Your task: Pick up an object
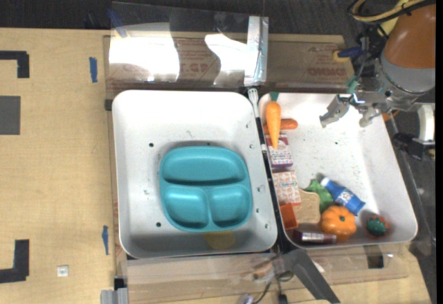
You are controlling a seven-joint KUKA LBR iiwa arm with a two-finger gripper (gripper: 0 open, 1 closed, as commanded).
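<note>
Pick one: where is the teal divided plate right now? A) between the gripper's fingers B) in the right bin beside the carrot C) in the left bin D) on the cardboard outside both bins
C: the teal plate lies flat in the left bin, while the carrot lies in the right bin and the gripper is above the right bin with nothing between its open fingers.

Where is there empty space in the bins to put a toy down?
The right bin has a bare white patch in its middle and far part, between the carrot along its left wall and the gripper. Its near end is crowded: pumpkin, blue bottle and packets. In the left bin, the strip beyond the teal tray is bare.
</note>
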